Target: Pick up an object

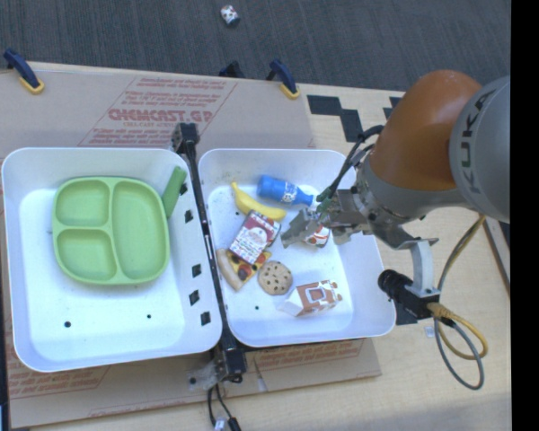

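**Pincer low in the right bin**

Our pincer [310,227] sits over a small red-and-white carton [318,236]; we cannot tell its state. Near it lie a milk carton [313,297] and cookie [275,278]; farther, a banana [254,202] and blue bottle [283,189].

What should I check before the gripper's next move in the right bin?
1. Gripper over the right white bin: ok.
2. Small red-and-white carton under the gripper, partly hidden: cannot tell if gripped.
3. Blue bottle and yellow banana lying close beside the gripper: not ok, crowded.
4. Round brown cookie and brown-and-white carton lying apart from the gripper: ok.
5. Green divided plate in the left white bin, away from the arm: ok.
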`<state>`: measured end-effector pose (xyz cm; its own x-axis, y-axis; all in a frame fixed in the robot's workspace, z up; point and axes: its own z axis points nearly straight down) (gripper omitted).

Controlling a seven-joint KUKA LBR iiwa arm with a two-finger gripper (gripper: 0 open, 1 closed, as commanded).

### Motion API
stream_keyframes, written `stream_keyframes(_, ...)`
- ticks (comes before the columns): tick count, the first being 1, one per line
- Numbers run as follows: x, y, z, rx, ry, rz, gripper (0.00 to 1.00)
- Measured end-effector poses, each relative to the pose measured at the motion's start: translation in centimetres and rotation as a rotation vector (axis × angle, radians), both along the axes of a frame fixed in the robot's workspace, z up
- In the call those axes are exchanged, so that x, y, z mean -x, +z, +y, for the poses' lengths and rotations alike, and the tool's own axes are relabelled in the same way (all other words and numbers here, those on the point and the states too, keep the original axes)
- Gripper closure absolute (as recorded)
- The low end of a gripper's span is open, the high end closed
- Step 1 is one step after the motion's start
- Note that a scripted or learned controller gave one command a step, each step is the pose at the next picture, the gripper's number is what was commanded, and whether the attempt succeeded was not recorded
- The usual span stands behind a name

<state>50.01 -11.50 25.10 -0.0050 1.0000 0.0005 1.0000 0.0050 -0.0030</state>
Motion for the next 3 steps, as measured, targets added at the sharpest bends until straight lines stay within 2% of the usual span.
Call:
stream_keyframes(1,-1.6,-12.8,-1.4,0.0,0.001,0.004,0.0)
stream_keyframes(2,2.1,-15.6,1.9,0.005,-0.001,-0.011,0.0)
stream_keyframes(3,2.1,-14.7,1.8,0.007,0.002,-0.01,1.0)
